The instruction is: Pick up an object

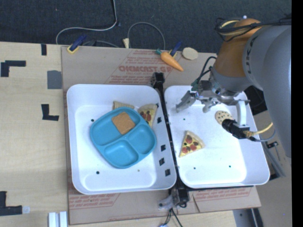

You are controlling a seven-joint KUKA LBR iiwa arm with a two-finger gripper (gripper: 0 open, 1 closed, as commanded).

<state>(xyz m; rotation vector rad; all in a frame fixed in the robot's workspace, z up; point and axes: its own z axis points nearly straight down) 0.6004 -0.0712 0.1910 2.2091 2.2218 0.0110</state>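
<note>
Single fixed camera, mounted above the bench [28, 126], looking down at a slant, moderately near, both white bins [75, 141] in full frame, arm [255, 56] entering from right.

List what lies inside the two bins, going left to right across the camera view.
Blue divided plate → pizza slice by the divider → pizza slice in the right bin → gripper → cookie.

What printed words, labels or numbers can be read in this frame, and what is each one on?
"CHEMCAST GP": red print on the brown board under the bins, above the left bin, last letters unclear.
Smaller red lines beneath it: too blurred to read.
Red print on the board's lower edges: too blurred to read.
</note>
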